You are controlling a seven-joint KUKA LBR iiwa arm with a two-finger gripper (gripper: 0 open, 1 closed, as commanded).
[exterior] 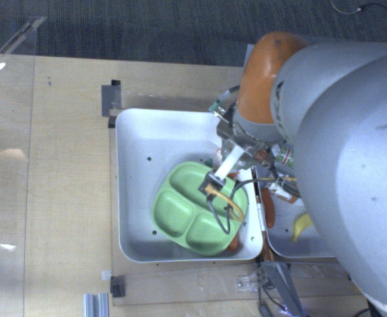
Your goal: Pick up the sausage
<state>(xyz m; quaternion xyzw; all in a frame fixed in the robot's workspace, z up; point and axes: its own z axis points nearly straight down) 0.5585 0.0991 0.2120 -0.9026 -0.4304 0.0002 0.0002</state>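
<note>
The sausage [269, 210] is a reddish-brown, elongated thing lying in the right bin [281, 246], close against that bin's left wall. My gripper [256, 158] hangs below the orange band, over the shared wall between the two bins and just above the sausage's far end. The wrist and arm cover most of it. Nothing shows as held.
A green divided plate [180, 210] lies tilted in the left bin [137, 150], with a small reddish thing [235, 246] peeking out at its near right edge. A yellow item [302, 225] lies in the right bin beside the sausage. The grey arm covers most of the right bin.
</note>
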